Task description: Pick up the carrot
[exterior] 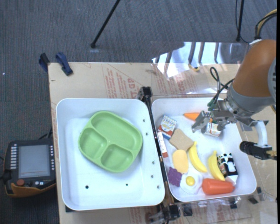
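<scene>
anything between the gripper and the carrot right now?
Nothing visible. The carrot lies bare on the floor of the right bin near its far wall, with the gripper just beside its thick end. The small carton and bread slice lie to the carrot's near-left, off the approach path.

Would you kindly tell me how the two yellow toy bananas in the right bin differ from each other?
The yellow banana beside the bread slice sits nearer the right white bin's centre; the yellow banana beside the black-and-white carton lies closer to the right wall. The first looks slightly longer and touches the yellow cheese piece; the second rests above the orange toy. Both are curved and lie flat.
</scene>
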Controlling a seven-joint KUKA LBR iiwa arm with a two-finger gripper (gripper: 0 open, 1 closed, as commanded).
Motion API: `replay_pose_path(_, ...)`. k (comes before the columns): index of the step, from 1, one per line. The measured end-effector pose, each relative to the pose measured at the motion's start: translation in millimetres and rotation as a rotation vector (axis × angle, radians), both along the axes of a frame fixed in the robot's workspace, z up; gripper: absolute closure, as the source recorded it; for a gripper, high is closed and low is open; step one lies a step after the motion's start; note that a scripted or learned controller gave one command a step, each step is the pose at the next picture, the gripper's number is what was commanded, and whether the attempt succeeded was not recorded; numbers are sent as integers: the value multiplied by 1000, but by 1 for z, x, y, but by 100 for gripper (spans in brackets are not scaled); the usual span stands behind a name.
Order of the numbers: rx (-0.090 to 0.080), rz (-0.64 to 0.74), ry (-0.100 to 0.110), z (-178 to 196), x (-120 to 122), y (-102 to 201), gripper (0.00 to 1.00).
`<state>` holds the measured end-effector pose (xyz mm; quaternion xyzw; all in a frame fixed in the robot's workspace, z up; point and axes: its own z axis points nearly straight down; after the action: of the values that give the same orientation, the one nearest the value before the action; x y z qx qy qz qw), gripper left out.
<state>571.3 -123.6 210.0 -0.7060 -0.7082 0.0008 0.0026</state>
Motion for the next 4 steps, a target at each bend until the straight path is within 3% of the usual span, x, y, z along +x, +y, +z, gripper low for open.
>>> replay_pose_path(1, -2, -151, 1, -37, 73, -28, 0)
replay_pose_path(2, -2, -340, 6, -127, 71, -52, 0)
replay_pose_path(3, -3, -691, 3, -124, 72, -49, 0)
replay_pose_path(4, -5, -685, 6, -114, 72, -48, 100)
